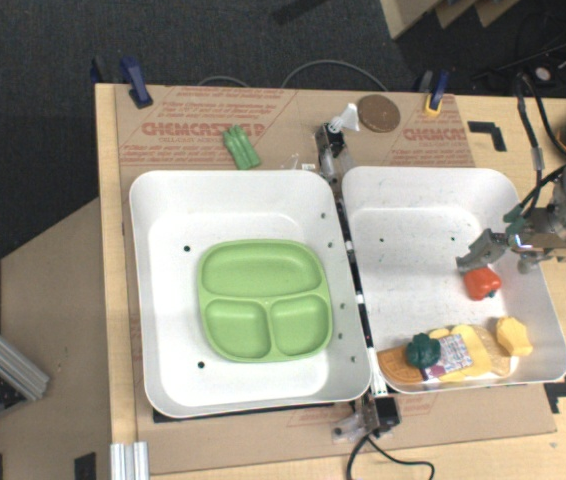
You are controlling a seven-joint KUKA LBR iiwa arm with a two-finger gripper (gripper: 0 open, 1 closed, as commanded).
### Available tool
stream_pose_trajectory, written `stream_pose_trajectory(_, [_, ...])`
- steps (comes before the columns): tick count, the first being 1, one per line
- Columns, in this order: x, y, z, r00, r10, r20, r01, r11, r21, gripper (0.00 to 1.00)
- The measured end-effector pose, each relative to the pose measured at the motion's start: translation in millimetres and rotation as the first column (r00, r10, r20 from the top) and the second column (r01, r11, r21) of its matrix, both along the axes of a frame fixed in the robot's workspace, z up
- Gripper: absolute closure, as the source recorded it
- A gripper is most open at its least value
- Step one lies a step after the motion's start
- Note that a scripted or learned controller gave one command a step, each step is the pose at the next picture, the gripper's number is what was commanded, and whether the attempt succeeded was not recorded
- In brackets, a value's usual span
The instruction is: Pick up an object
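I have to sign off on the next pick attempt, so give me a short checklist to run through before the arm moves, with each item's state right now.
1. A target lies close to the gripper: ok, the red object sits just below it in the right bin.
2. Red object stands apart from other things: ok, it has bare bin floor around it.
3. Gripper holds nothing yet: cannot tell, it is too small and blurred to read.
4. Other candidates in the same bin: ok, a yellow block and a dark green object lie near the front wall.
5. Green divided tray is out of the way: ok, it lies in the left bin.
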State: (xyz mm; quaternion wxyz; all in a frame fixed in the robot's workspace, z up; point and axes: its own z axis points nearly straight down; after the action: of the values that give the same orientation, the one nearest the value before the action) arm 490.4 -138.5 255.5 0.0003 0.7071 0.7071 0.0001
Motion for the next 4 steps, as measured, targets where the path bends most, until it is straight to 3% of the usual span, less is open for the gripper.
stream_pose_trajectory(1, [30, -71, -67, 1.0, -0.002, -0.001, 0.002, 1.0, -0.001, 0.0])
stream_pose_trajectory(2, [35, -55, -177, 1.0, 0.001, -0.006, -0.001, 1.0, 0.003, 0.0])
stream_pose_trajectory(3, [37, -57, -160, 1.0, -0.001, 0.003, 0.001, 1.0, -0.001, 1.0])
stream_pose_trajectory(4, [69, 0, -91, 1.0, 0.007, 0.007, -0.007, 1.0, 0.0, 1.0])
